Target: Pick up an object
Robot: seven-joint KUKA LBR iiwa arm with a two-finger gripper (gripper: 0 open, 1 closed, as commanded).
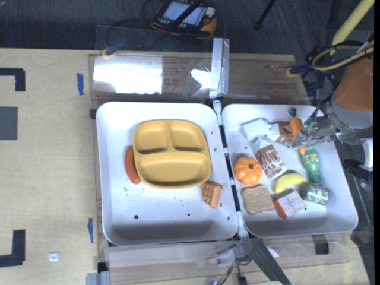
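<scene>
Seemingly poised to choose, the grey arm's gripper (310,130) hangs over the right white bin (347,218), crowded with loose items that offer many targets: a green plastic bottle (310,164) just below it, a small orange pumpkin (247,170), a yellow banana (289,181). Whether the gripper is clenched or released, I cannot tell. The left bin (113,177) bears a yellow divided plastic tray (171,153).

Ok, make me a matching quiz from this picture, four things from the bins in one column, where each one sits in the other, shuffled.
Things:
1. yellow divided tray
2. toy pumpkin
3. hot dog
4. bread slice

Places:
A. right bin, near its front edge
B. left bin, middle
C. left bin, beside the tray's left edge
D. right bin, near the divider

Pairs: 1-B, 2-D, 3-C, 4-A
</scene>
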